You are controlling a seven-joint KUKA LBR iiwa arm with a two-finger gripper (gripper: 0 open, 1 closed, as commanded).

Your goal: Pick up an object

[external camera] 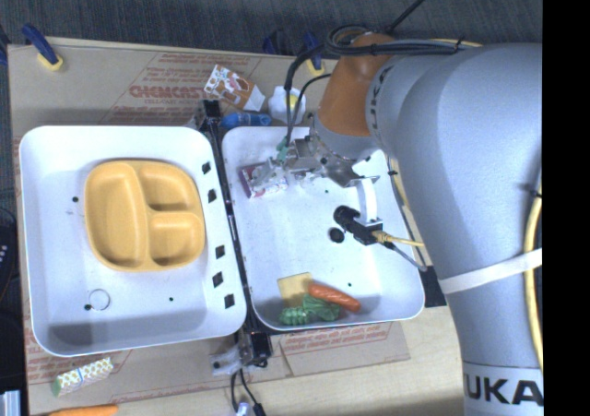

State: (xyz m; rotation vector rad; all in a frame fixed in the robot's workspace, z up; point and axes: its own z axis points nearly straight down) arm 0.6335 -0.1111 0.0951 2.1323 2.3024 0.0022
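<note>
Lying in the upper left part of the right bin point(387, 299), a small packet with red-pink and white print point(261, 178) is the thing closest to the claw point(293, 158). The claw is at the packet's upper right side, just beside it and possibly touching; the view does not let me decide. The packet's long axis seems to run from lower left to upper right, roughly toward the claw, so I judge that the coming move depends on a short shift to the lower left and down. Whether the claw is open or closed I cannot tell, because the wrist and cables cover it.

Farther from the packet, at the near edge of the same bin, lie a toy carrot point(334, 295), a green leafy toy point(308, 314) and a pale yellow block point(294, 286), well apart from the claw. In the left bin point(37, 220), beyond the divider from the packet, sits a yellow divided plate point(143, 213).
</note>
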